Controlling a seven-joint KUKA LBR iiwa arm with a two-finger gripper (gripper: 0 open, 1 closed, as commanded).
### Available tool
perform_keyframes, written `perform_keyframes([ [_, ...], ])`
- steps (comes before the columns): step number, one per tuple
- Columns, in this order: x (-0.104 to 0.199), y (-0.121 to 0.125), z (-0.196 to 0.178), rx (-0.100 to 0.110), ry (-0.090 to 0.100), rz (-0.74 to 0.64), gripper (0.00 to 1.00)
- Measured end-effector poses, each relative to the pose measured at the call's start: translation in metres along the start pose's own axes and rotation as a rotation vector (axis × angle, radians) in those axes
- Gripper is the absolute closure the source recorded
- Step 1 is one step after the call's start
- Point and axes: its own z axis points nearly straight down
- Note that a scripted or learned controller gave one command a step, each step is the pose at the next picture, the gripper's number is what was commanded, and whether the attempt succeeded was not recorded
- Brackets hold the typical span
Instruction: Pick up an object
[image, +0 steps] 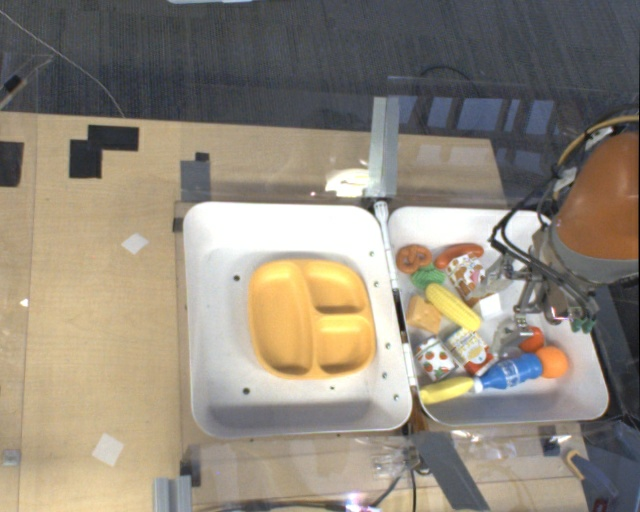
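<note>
Gripper (517, 325): lowered into the right bin (590, 400); whether it is parted or closed cannot be told.
Nearest toys: a small red-orange piece (532, 339) just beside the tips; an orange ball (552, 362) just below them; a blue bottle with white label (508, 375) lying near it.
Other toys: yellow corn cob (452, 307), wedge of cheese (424, 316), banana (446, 389), to the gripper's left.
Left bin (215, 400): holds a yellow divided tray (305, 318).
</note>
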Motion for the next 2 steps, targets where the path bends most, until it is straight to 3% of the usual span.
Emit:
perform_keyframes([
  [1, 0.000, 0.000, 0.000, 0.000, 0.000, 0.000, 0.00],
  [2, -0.042, -0.070, 0.073, 0.004, -0.027, 0.208, 0.00],
])
